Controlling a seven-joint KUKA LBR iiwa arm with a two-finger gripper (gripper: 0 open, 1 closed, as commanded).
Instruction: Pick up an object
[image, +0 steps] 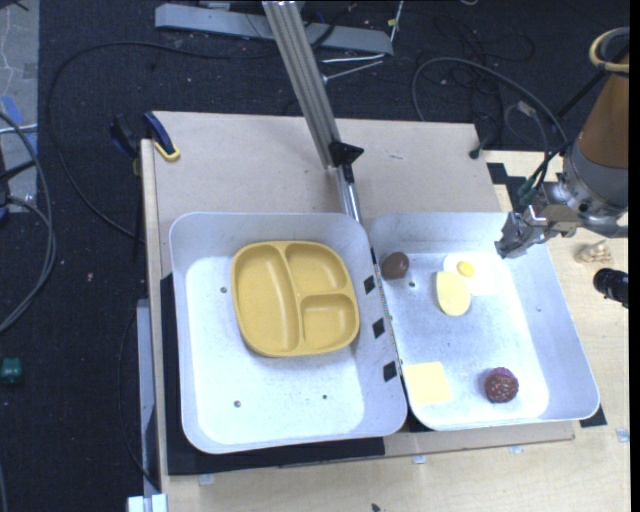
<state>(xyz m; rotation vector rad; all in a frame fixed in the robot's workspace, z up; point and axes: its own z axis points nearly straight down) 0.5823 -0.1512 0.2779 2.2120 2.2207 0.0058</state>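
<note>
Nearest the camera in the right bin (560, 330) lie a dark red knobbly ball (501, 384) by the near right corner and a flat pale yellow square (427, 382) by the near left corner, well apart from each other. Farther in sit a pale yellow oval piece (453, 294) with a small yellow round bit (466, 268) just beyond it, and a brown ball (395, 264) close to the bin's left wall. The left bin (200, 400) bears a yellow divided plate (296, 297). At the far right edge of the right bin hangs the gripper (512, 243), above the rim and apart from every object; it carries nothing, and how wide its fingers stand cannot be told. The pick seems to be in its approach step, with no object yet chosen by contact. The next move would call for travel left over the bin and a descent onto one piece; the small yellow bit and oval lie closest.
</note>
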